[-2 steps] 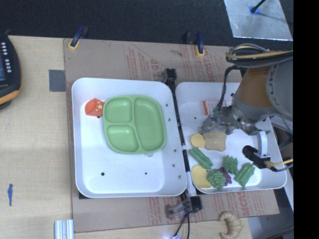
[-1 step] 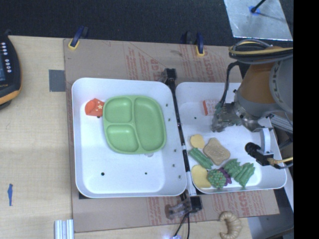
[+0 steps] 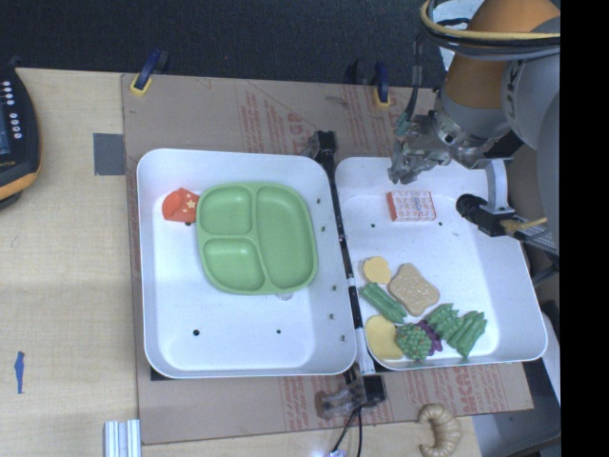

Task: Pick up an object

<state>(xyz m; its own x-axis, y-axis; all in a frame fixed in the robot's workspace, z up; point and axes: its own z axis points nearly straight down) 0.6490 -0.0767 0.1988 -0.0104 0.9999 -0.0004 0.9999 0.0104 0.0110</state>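
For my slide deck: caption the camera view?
Robot hand hovers over right bin near a red-and-white packet; green tray fills left bin.

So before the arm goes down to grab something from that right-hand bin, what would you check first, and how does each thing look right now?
1. Gripper over the right bin: ok, it hangs over the bin's far end.
2. A target close by: ok, the small red-and-white packet lies just in front of the gripper.
3. Space around the packet: ok, it lies alone on bare bin floor.
4. Toy food pile out of the way: ok, it sits at the bin's near end, apart from the packet.
5. Fingers ready to take something: cannot tell from this angle.
6. Gripper carrying anything: cannot tell.
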